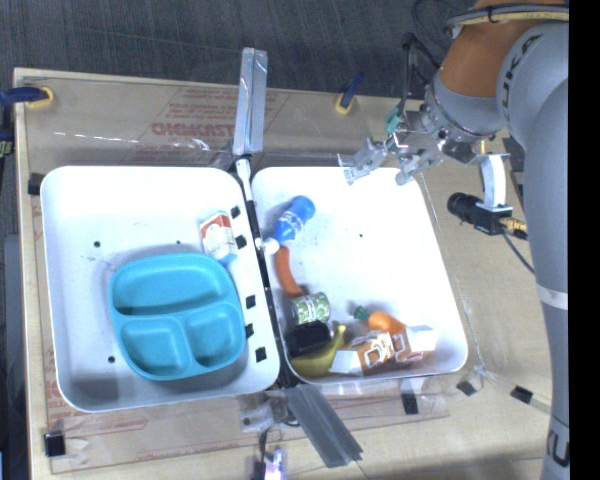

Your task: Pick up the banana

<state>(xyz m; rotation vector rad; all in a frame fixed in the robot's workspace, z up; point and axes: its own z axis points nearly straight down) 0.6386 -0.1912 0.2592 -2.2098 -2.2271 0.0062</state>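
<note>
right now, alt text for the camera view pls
A grey arm's gripper hovers over the right bin's far edge, holding nothing. The banana lies at that bin's near-left corner amid clutter. A blue tray sits in the left bin.

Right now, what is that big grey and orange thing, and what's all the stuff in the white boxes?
That is a robot arm. The camera looks down from above the bench. At the arm's end are metal fingers, hovering over the far edge of the right bin and holding nothing. Its job is to pick up the banana, which lies at that bin's near edge beside a small can, a blue bottle and some packets. The left bin holds a blue tray.
</note>
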